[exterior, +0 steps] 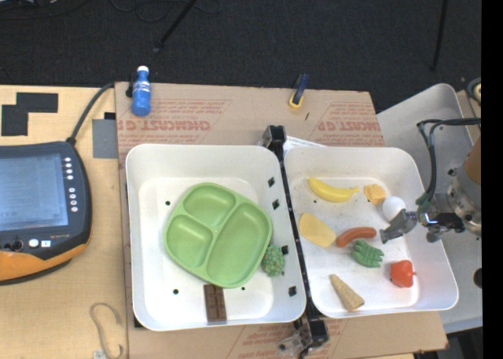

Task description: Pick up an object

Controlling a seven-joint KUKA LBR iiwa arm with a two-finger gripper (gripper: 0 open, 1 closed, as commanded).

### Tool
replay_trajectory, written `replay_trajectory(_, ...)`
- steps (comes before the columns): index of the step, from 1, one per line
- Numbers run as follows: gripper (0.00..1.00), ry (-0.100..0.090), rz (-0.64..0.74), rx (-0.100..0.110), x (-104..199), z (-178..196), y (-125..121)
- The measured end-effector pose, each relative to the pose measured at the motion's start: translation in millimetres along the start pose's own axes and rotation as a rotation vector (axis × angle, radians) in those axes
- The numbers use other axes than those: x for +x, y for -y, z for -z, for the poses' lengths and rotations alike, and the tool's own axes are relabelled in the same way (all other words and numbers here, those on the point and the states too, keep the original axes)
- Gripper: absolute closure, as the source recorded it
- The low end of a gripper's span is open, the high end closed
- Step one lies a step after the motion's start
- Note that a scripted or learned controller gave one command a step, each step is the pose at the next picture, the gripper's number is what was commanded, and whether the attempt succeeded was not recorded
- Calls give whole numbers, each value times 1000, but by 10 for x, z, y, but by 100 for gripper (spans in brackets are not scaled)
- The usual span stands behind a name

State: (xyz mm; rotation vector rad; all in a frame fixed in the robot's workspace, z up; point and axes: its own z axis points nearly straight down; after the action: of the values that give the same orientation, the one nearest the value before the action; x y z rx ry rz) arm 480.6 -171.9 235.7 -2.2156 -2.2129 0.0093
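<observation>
the two-finger gripper (395, 229) hangs at the right side of the right-hand shallow white bin (428, 283), its dark tip pointing left toward the toys; whether it is apart or together i cannot tell from this slant, and nothing shows clamped in it.

just above-left of the tip lies the small white egg-shaped toy (392, 207), close to touching. left of the tip sits the red-orange plastic sausage (356, 236), its long axis running left-right, so roughly in line with the reach. below that is the green leafy plastic vegetable (366, 253), and below the tip the red plastic tomato (402, 272).

farther out: a yellow wedge of toy cheese (317, 230), a yellow plastic banana (332, 190), a tan cone (346, 292).

my guess is the egg or sausage is nearest; either calls for a short move left.
</observation>
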Motion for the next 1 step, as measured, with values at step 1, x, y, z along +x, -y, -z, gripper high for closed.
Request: replay_trajectory(1, 0, 1, 1, -8, -3, 42, -17)
